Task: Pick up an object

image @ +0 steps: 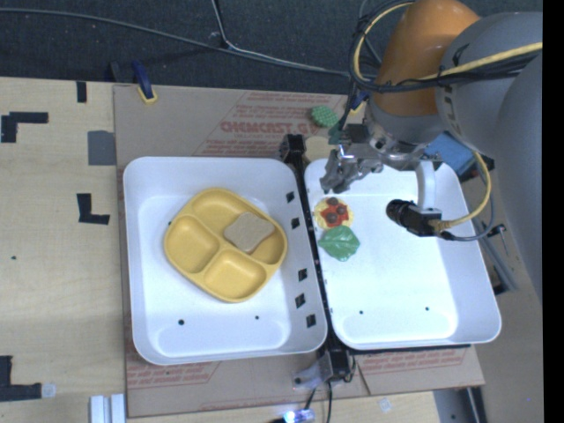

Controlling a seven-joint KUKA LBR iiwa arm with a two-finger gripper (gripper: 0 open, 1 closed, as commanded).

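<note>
Claw (337, 176) hovers just above the small pizza toy (334, 211); finger state unclear. Toy looks light, flat, rigid; pinch across its edges.

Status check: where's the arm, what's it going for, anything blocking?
End effector hovering at right bin's upper left, holding nothing visible. Red-and-yellow toy and green toy lie just below it. Nothing in the way; yellow tray sits in left bin.

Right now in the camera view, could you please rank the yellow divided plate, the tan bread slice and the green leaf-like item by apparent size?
1. Yellow divided plate, clearly largest.
2. Tan bread slice.
3. Green leaf-like item.
The last two look close in size, so their order is unsure.
</note>
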